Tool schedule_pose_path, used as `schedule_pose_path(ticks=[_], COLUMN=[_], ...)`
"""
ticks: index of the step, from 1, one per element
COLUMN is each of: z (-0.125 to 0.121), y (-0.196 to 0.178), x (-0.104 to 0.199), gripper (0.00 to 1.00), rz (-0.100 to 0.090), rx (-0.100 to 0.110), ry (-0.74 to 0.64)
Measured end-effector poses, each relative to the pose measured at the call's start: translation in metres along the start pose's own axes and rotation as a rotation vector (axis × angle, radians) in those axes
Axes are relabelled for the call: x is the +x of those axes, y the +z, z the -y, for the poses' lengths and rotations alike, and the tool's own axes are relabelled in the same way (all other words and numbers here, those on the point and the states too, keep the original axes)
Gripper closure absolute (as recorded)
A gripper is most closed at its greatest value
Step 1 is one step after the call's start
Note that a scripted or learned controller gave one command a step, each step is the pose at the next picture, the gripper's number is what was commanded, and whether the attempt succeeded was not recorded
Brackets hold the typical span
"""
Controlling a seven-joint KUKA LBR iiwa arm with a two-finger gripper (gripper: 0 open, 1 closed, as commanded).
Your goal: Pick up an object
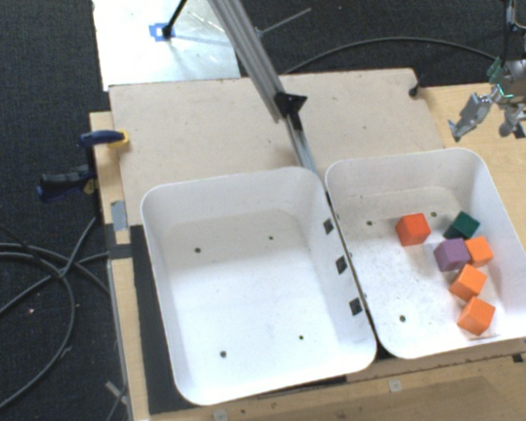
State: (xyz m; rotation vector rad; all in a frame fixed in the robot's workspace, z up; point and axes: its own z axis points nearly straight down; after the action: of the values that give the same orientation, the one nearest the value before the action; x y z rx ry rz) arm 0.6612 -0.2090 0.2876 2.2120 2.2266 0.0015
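Several small cubes lie in the right bin point(382, 174). An orange cube point(413, 228) sits apart near the middle. A dark green cube point(462, 225), a purple cube point(451, 253) and three more orange cubes point(476, 315) cluster along the right wall. My gripper point(490, 122) hangs above the bench beyond the right bin's far right corner, well away from the cubes. Its fingers point(467, 121) are spread open with nothing between them.
The left bin point(233, 191) stands beside the right one, and they share a middle wall. A slanted metal pole point(249, 46) ends at the bins' far junction. A blue clamp point(75, 179) and cables lie off the bench's left side.
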Motion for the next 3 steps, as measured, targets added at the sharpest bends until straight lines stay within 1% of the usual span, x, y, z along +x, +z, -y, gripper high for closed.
schedule_pose_path(ticks=[1,2,3], z=[-0.026,0.025,0.076], y=[0.195,0.197,0.198], x=[0.001,0.036,0.072], gripper=[0.0,0.0,0.0], rz=[-0.011,-0.003,-0.004], rx=[0.023,0.006,0.006], ry=[0.001,0.004,0.003])
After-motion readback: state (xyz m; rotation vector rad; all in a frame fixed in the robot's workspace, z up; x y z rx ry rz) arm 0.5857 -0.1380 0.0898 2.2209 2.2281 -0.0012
